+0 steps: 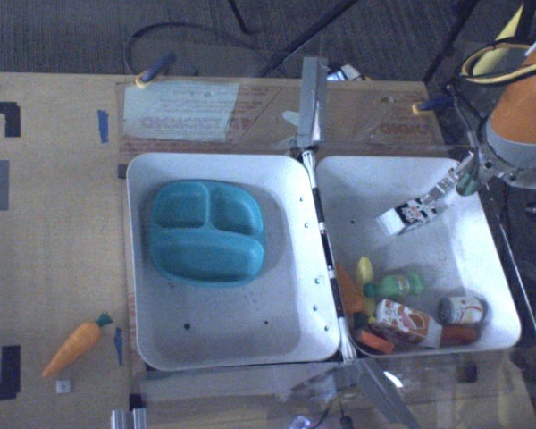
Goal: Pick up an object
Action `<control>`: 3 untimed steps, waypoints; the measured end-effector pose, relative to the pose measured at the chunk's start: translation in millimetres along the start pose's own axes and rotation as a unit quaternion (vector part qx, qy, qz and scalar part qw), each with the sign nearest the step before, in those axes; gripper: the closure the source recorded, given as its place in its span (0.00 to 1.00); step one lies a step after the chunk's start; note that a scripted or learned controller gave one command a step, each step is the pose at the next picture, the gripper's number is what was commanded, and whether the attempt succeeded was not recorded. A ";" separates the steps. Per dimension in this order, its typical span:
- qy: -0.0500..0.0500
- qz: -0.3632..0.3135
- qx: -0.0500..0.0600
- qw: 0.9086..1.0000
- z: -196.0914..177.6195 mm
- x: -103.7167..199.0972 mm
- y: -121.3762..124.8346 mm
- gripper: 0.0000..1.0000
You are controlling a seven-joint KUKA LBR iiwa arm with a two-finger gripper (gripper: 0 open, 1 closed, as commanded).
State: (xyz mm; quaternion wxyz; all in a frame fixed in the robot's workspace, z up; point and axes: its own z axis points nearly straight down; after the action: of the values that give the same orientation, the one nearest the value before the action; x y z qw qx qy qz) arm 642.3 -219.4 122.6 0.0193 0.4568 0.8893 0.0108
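The gripper [402,219] is hanging over the far part of the right bin [353,181], above bare white floor, and I cannot tell from this slanted view whether it is released or clenched; nothing is showing in it, and it is not touching any object. The things on offer for picking are lying well apart from it, huddled along the near edge of that same bin: a small green bottle [396,285] with a yellow piece [364,269] just beside it on the left, a red-and-white packet [404,321] nearer still, a little can [462,309] lying on its side at the right of the huddle, and orange pieces [347,290] pressing against the bin's left wall. Judging by this, the arm [518,114], reaching in from the right, is standing at the approach step, with no pick made yet. The next move is calling for a shift toward the near side and a descent onto one item; the can or the bottle is looking easiest, sitting freer than the rest, though both may roll. Further out, the left bin [290,329] is bearing a blue divided plate [206,231], and a toy carrot [71,348] is lying on the bench [45,239] to the left.
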 end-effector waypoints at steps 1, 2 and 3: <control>-0.001 0.018 0.003 1.000 10.8 43.7 43.7 1.00; 0.010 -0.082 0.015 0.996 -21.4 9.7 -6.5 1.00; 0.011 -0.120 0.015 0.993 -4.7 -12.9 14.6 1.00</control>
State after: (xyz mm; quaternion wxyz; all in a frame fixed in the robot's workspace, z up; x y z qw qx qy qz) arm 661.5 -221.5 128.2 0.0040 0.3471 0.9378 0.0002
